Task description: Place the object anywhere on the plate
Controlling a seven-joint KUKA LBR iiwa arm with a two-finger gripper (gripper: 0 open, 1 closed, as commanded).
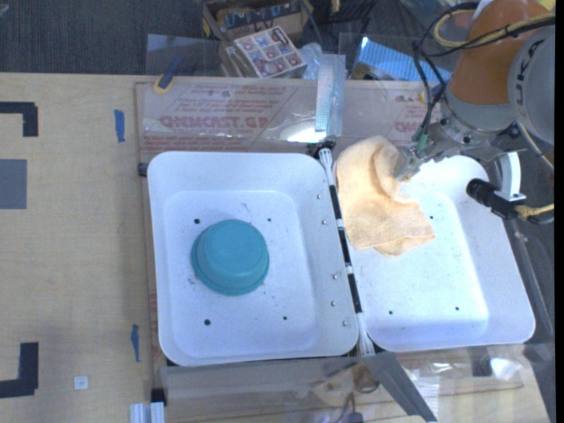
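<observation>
Well, reading across from the bare wooden bench (70,263) with its black corner marks, I come first to the left bin (167,179), and I'll use its shared wall with the right bin as my landmark. The teal plate (231,256) sits left of that wall, apparently upside down like a shallow dome, near the middle of the left bin's floor and well apart from every rim; I judge that central spot gives a forgiving target, since a drop anywhere over it should land. Just right of the wall, in the right bin (458,298), lies the object, a pale yellow cloth (381,203), bunched against the wall and the bin's far corner, its lower edge spread flat on the floor. Its upper right part rises in a peak toward the gripper (411,164), which comes down from the grey arm with the orange band at the far right. The cloth seems drawn up at that point, which suggests a pinch, but glare on the white bin washes out the tips, so I cannot tell whether the gripper is closed on the fabric or merely touching it. Most of the cloth is resting on the bin, so I'd say the lift is hardly begun and the carry over the wall to the plate is yet to come. Soft fabric may slip or drag on that wall.
</observation>
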